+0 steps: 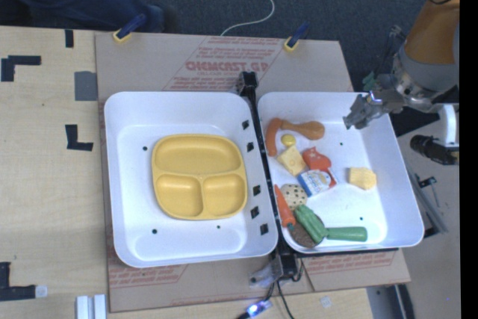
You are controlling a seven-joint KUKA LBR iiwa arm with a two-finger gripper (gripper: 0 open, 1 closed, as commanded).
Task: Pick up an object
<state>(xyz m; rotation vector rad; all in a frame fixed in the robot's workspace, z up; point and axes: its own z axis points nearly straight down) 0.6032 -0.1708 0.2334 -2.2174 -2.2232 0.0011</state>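
Observation:
The right bin (388, 153) holds several small toy foods: an orange curved sausage piece (287, 129), a yellow cheese wedge (291, 160), a red piece (317, 159), a blue-and-white packet (315, 181), a yellow cube (363, 178), a cookie (295, 196), a carrot (284, 208) and green vegetables (328, 229). My gripper (361, 113) hangs over the bin's upper right corner, up and right of the pile, with nothing seen between its fingers. I cannot tell how its fingers stand.
The left bin (123, 183) carries a yellow divided plate (199, 175). Both bins rest on a cardboard sheet (216, 63) held by blue and yellow clamps (296, 34). A white cable (239, 0) runs behind on the dark floor.

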